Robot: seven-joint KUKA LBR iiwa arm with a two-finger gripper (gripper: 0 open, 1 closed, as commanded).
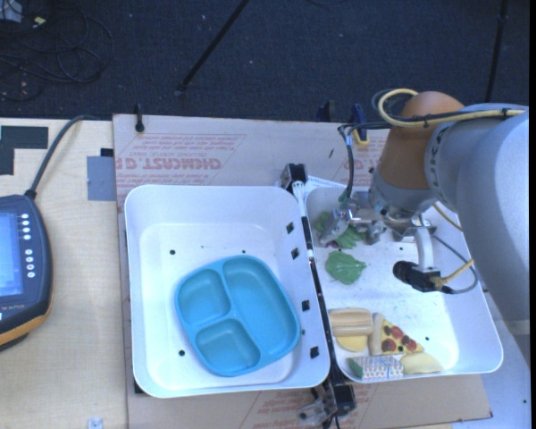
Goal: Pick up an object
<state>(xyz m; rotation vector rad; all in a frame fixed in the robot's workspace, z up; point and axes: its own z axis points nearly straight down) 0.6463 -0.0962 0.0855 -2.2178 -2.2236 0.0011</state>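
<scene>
Dark carpet (250,52) behind cardboard-topped bench (205,155)

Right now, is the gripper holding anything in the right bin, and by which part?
Cannot be told. The gripper is low in the right bin, among green toy pieces, but its tip is too cluttered to show a hold.

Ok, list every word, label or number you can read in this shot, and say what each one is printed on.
"CHEMCUT" or something close, in red, upside down and too blurred to be sure of: on the cardboard sheet under the bins.
Smaller red print under that line: too blurred to read.
Faint red print on the cardboard's front edge, below the right bin: too blurred to read.
Handheld pendant screen and buttons: too small to read.
Blue divided plate: no text on it.
</scene>
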